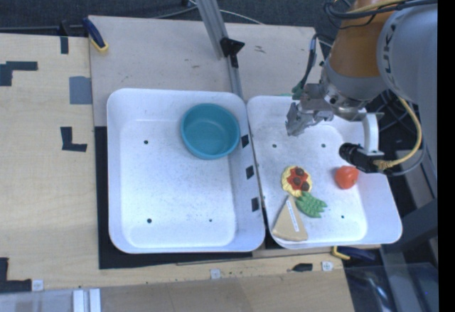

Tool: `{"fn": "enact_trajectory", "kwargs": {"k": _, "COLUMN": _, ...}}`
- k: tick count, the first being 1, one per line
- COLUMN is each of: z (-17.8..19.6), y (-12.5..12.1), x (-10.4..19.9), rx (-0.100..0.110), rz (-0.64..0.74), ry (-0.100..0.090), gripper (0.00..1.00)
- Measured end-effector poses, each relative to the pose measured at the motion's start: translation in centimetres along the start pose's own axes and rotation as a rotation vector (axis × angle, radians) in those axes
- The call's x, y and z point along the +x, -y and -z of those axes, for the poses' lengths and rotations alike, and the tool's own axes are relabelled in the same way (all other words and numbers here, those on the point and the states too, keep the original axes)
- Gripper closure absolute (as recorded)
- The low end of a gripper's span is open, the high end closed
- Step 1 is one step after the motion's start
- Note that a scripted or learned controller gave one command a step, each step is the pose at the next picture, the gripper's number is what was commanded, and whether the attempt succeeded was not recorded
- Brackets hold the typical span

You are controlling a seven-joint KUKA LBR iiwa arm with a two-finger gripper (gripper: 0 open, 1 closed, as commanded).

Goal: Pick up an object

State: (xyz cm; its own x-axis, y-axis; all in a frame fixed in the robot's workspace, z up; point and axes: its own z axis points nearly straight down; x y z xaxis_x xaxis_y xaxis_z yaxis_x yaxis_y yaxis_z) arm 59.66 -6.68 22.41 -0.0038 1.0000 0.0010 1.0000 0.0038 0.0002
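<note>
Here, nearest the camera, a wedge of toy pizza (290, 224) lies at the six o'clock edge of the right bin (377, 229), its point aimed up toward a green leafy piece (311, 205) and a yellow disc with red and dark spots (296, 180), which touch one another in a loose cluster. A small red tomato (347, 177) sits apart from them at about three o'clock of the cluster, free on all sides, so it looks the easiest thing to take.

Further back, the gripper (298, 121) hangs over bare floor at the twelve o'clock part of the same bin, well apart from every toy. Nothing lies between its tips; how wide they stand cannot be told at this angle. Its place suggests a hover before a descent, not a grasp under way, so the pick seems not yet made.

In the left bin (142, 197), a blue bowl (210, 131) rests upright toward its one o'clock corner, near the wall between the bins.

Any of these could be the object; the arm would need to travel toward five o'clock to reach the toys.
</note>
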Motion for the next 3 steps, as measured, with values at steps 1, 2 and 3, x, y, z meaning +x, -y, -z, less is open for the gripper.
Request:
{"fn": "enact_trajectory", "kwargs": {"k": 1, "z": -0.7, "y": 0.0, "x": 5.9, "rx": 0.002, "rz": 0.001, "ry": 0.000, "gripper": 1.00}}
{"fn": "enact_trajectory", "kwargs": {"k": 2, "z": 0.4, "y": -1.0, "x": 10.9, "rx": 0.000, "rz": 0.001, "ry": 0.000, "gripper": 1.00}}
{"fn": "enact_trajectory", "kwargs": {"k": 3, "z": 1.3, "y": -1.2, "x": 16.4, "rx": 0.001, "rz": 0.001, "ry": 0.000, "gripper": 1.00}}
